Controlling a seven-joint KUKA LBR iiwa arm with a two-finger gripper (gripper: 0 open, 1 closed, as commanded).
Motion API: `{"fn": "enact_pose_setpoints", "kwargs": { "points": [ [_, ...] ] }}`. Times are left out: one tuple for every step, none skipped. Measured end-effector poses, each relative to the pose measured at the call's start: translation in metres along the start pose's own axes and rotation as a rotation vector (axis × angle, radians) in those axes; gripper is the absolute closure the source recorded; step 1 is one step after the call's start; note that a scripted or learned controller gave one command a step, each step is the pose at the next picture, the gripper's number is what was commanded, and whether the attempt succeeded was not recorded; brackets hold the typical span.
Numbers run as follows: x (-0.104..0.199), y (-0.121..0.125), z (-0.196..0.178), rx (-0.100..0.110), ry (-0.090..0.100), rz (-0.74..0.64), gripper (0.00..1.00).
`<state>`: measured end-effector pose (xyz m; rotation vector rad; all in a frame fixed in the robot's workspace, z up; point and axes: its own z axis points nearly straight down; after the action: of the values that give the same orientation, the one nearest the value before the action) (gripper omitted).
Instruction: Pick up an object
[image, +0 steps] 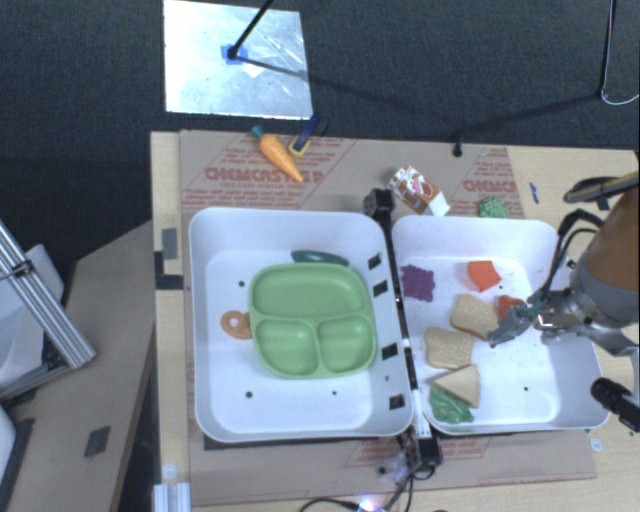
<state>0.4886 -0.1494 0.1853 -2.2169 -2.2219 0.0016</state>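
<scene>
Plainly, end effector (512, 326) hangs unclenched beside a tan bread slice (473, 314) in the right bin (540, 405).

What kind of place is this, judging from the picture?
Probably a robotics lab bench set up for grasping trials, not a kitchen: the two white bins hold toy food, such as the green divided plate, and a robot arm reaches in with its gripper.

Even bright light; slightly soft, perhaps blurred.
</scene>
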Motion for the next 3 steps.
{"fn": "enact_pose_setpoints", "kwargs": {
  "points": [
    [0.011,-0.001,0.052,0.001,0.001,0.0,0.0],
    [0.012,0.001,0.1,-0.006,0.0,0.002,0.0],
    [0.012,0.002,0.088,-0.011,0.001,-0.001,1.0]
  ]
}}
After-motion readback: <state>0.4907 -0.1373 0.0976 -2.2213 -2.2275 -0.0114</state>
